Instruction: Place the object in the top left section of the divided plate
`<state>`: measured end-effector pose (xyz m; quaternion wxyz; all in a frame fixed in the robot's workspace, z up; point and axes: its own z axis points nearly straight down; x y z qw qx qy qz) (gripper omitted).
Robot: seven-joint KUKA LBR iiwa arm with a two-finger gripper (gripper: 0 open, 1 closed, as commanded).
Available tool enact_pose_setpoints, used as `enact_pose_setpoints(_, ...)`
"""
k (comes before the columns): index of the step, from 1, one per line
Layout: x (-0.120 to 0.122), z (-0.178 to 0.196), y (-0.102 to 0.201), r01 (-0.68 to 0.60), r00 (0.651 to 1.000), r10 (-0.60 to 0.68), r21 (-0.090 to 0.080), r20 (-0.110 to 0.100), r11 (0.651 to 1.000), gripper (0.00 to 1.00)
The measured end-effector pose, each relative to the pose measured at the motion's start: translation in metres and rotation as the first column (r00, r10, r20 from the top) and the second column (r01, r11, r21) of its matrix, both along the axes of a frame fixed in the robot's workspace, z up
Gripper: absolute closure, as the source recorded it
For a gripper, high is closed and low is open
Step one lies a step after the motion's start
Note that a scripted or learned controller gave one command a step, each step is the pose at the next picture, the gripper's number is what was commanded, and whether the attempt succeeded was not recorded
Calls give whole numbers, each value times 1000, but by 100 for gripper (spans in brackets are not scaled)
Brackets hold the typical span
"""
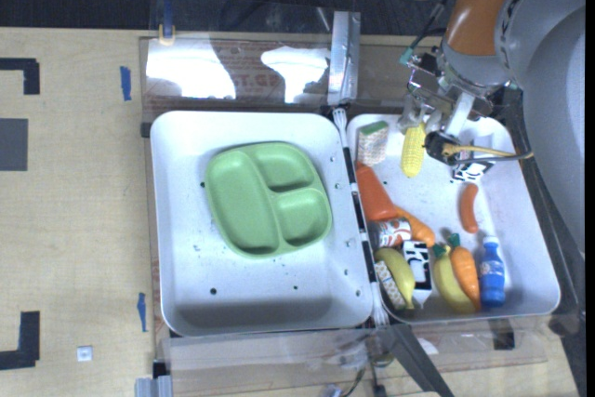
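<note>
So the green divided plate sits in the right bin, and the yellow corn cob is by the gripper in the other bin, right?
Not quite. The camera view shows the green divided plate in the left white bin. The yellow corn cob lies in the right white bin, beside the gripper, as you said.

Left bin (177,284): holds green divided plate (268,197).
Right bin (530,228): bananas, carrots, blue bottle (491,271) clustered low.
End effector (420,127): over right bin's upper part, corn cob (412,152) between fingers, hanging upright.

Yellow corn cob (412,152), upright in right bin's far end, green divided plate (268,196), flat in left bin
</note>
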<state>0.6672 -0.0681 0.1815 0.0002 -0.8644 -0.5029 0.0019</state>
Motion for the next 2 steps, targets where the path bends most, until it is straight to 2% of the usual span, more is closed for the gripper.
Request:
enact_pose_setpoints(1, -1, -91, -43, 173, 985, -173, 0, -2, 985, 100)
enact_pose_setpoints(2, -6, -98, -29, 181, 983, -181, -1, 1, 983, 100)
